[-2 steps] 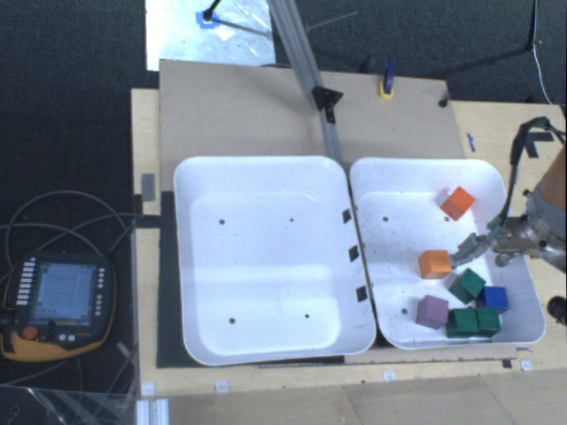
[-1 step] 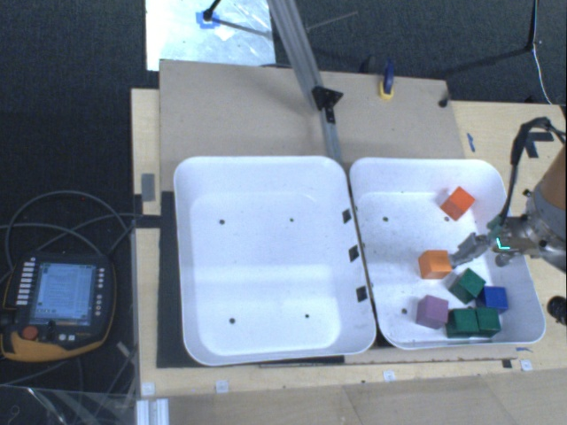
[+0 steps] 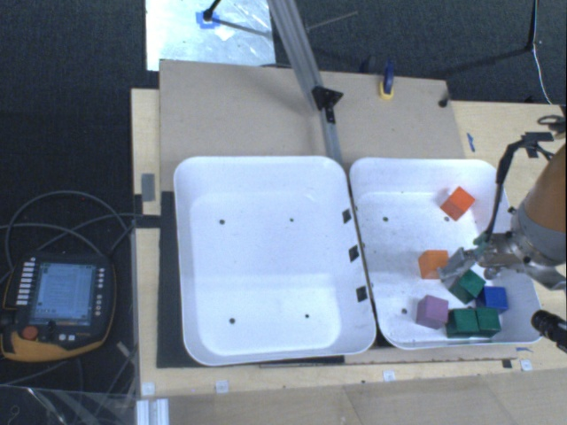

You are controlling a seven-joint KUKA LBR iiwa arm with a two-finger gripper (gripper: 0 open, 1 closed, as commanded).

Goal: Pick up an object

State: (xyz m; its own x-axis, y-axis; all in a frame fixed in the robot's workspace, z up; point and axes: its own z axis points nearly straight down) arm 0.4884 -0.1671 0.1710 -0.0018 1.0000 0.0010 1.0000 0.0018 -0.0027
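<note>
Here the tool point(image 3: 464, 271) hangs low in the right bin point(image 3: 390, 184), reaching in from the right, and whether it is apart or together cannot be told. Its tip sits over a tilted green block point(image 3: 469, 286), with an orange block point(image 3: 432, 263) just beside it on the left and a blue block point(image 3: 494, 297) just right. A purple block point(image 3: 432, 311) and two green blocks point(image 3: 472, 322) lie nearer the front wall, another orange block point(image 3: 458, 203) sits well apart toward the back, and the left bin point(image 3: 199, 184) adjoins on the bench point(image 3: 266, 104).
</note>
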